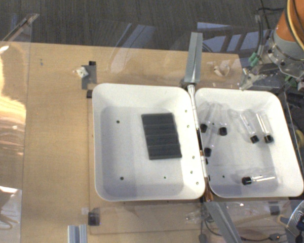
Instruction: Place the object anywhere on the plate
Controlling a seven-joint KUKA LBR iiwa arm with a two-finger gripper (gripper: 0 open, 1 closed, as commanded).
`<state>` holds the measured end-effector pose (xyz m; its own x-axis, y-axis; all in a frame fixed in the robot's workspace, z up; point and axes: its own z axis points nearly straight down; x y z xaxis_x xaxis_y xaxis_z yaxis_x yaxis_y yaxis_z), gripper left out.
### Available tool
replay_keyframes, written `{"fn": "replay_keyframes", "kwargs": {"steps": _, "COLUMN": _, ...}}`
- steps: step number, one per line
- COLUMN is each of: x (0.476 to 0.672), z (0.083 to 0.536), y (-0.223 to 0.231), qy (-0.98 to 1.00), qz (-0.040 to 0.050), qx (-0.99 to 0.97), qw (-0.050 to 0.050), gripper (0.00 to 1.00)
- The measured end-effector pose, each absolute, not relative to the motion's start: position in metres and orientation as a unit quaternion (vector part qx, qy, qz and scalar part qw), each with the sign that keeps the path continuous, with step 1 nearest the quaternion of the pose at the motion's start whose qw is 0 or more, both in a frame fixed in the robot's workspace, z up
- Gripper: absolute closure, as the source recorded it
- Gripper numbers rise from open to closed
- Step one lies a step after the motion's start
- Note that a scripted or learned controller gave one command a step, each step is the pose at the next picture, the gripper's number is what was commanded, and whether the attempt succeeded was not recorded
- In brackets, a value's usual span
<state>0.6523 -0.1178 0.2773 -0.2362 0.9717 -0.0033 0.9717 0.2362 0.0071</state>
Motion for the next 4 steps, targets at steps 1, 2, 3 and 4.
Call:
{"fn": "replay_keyframes", "kwargs": {"steps": 1, "x": 0.656, "z": 0.209, "y": -0.017, "qy": 0.758, "qz": 0.0013, "qx": 0.653, "qw": 0.001, "gripper": 1.0}}
{"fn": "replay_keyframes", "kwargs": {"steps": 2, "x": 0.668, "z": 0.212, "y": 0.044, "qy": 0.573, "qz": 0.0012, "qx": 0.82, "qw": 0.001, "gripper": 1.0}}
{"fn": "replay_keyframes", "kwargs": {"steps": 3, "x": 0.669, "z": 0.098, "y": 0.125, "qy": 0.547, "qz": 0.0006, "qx": 0.837, "qw": 0.0, "gripper": 1.0}}
{"fn": "replay_keyframes", "kwargs": {"steps": 4, "x": 0.669, "z": 0.136, "y": 0.217, "qy": 0.613, "qz": 0.0017, "qx": 0.79, "qw": 0.001, "gripper": 1.0}}
